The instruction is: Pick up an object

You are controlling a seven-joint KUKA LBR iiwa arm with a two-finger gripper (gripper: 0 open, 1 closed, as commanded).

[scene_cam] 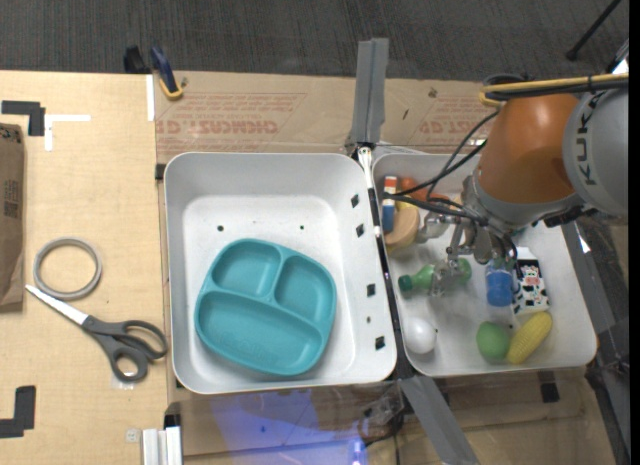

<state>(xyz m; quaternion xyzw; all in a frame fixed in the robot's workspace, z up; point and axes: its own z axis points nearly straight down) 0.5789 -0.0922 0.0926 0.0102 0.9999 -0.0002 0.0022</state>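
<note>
My gripper (pixel 458 265) reaches down into the right bin (pixel 572 353), under the arm's orange band (pixel 528 148). It hangs right over the right end of a small green object (pixel 421 279), touching it or nearly so. Around it lie a blue cylinder (pixel 499 288), a black-and-white patterned box (pixel 531 287), a yellow corn cob (pixel 530 337), a green ball (pixel 491 341) and a white egg-shaped thing (pixel 418 334). A tan round piece (pixel 402 224) sits at the bin's back left, partly under cables.
The left bin (pixel 190 203) holds a teal divided plate (pixel 265 305). On the bench to the left lie scissors (pixel 105 333) and a tape roll (pixel 67 267). The divider between the bins (pixel 378 273) runs just left of the gripper.
</note>
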